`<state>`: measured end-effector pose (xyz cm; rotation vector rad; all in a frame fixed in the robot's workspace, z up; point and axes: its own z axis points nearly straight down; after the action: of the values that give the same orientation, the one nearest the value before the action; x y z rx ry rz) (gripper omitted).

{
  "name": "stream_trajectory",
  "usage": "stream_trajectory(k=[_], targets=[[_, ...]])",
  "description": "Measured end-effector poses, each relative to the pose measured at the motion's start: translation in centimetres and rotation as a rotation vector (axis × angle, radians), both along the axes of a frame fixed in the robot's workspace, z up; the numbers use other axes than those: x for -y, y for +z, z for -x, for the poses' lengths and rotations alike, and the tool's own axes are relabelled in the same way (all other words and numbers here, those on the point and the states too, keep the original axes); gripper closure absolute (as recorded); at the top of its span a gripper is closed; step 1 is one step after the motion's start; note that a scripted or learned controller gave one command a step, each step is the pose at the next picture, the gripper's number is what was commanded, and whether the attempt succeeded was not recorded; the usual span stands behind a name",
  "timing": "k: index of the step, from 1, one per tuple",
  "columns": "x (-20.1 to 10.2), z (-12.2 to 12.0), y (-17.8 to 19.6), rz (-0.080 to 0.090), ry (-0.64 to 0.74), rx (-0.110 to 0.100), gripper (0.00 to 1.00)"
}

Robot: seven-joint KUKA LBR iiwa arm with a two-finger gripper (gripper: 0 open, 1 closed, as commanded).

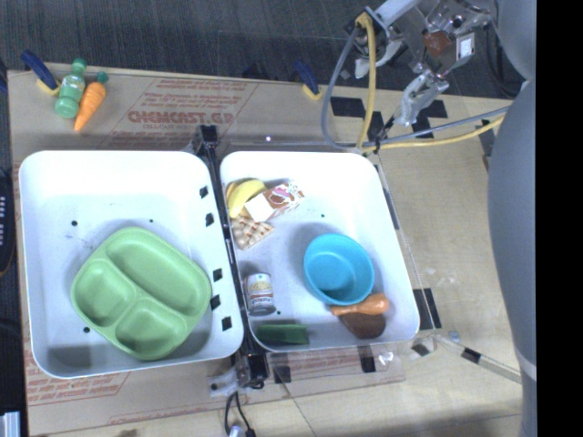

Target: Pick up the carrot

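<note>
The carrot (88,105), small and orange with a green top, lies on the cardboard at the back left, outside both bins and beyond the left bin (36,180). It leans against a green toy bottle (68,94). My gripper (422,91) hangs high at the back right, past the far corner of the right bin (364,176) and far from the carrot. Nothing is seen in it.
A green divided plate (141,289) fills much of the left bin. The right bin holds a blue bowl (339,268), a banana (241,194), a snack packet (278,200), a small can (260,293), a dark green block (282,334) and a brown drumstick (364,315). Yellow hoses (369,80) trail near the gripper.
</note>
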<state>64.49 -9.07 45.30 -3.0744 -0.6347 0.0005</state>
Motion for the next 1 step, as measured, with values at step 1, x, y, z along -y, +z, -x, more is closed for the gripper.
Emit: stream_trajectory(k=[1], targets=[[-3.2,2.55,-13.74,0.004,-0.102,-0.021,0.0]])
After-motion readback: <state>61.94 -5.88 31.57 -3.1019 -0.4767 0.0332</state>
